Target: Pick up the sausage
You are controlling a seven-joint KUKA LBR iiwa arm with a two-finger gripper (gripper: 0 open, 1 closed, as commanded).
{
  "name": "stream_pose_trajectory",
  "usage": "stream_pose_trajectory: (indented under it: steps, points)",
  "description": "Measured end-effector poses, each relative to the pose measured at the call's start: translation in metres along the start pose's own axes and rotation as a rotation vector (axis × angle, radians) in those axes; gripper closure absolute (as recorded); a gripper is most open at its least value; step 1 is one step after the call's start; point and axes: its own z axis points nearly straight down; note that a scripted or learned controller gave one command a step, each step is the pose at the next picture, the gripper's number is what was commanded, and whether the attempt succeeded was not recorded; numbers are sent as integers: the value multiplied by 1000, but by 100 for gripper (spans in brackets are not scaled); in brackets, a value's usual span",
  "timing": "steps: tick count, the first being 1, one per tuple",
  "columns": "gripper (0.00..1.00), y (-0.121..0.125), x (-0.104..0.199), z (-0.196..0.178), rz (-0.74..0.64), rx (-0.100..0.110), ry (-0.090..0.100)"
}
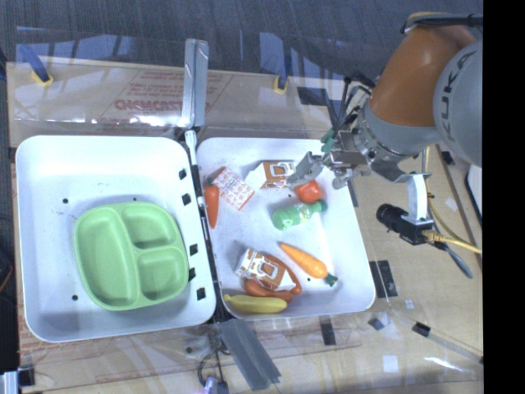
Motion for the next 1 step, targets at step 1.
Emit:
stream_pose_trajectory:
  steps: [1]
  points:
    - [0, 50, 27, 79, -320, 0, 0]
